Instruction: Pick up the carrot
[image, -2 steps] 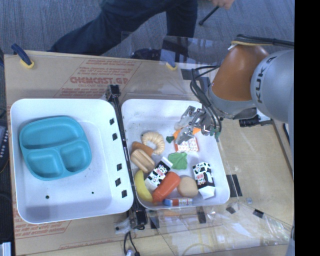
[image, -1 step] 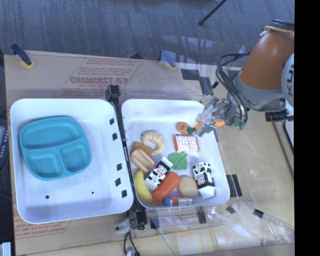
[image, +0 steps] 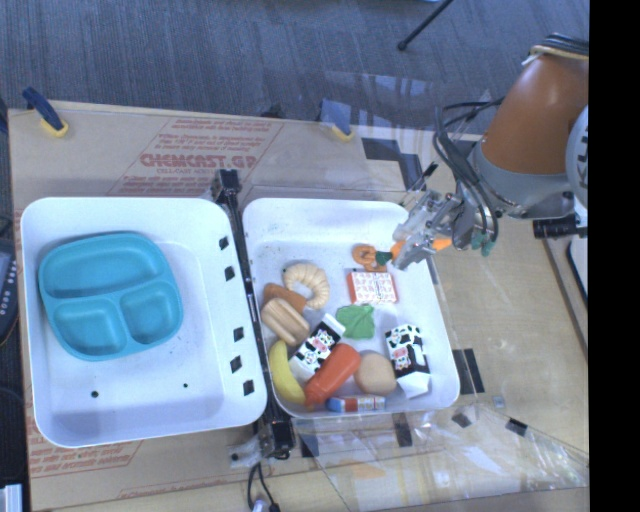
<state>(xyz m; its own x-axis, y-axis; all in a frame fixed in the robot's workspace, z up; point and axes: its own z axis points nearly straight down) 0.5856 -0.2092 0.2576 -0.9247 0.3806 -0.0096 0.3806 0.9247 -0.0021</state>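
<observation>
The carrot is an orange-red tapered toy lying at a slant in the front of the right bin, between a banana and a tan potato-like piece. A green leafy piece sits just above its thick end. My gripper hangs over the bin's back right corner, well behind and to the right of the carrot. It is close to a small orange and green toy.
The right bin also holds a croissant, a hot dog, a red waffle-like square, two cow-print cartons and a marker. The left bin holds a blue divided tray.
</observation>
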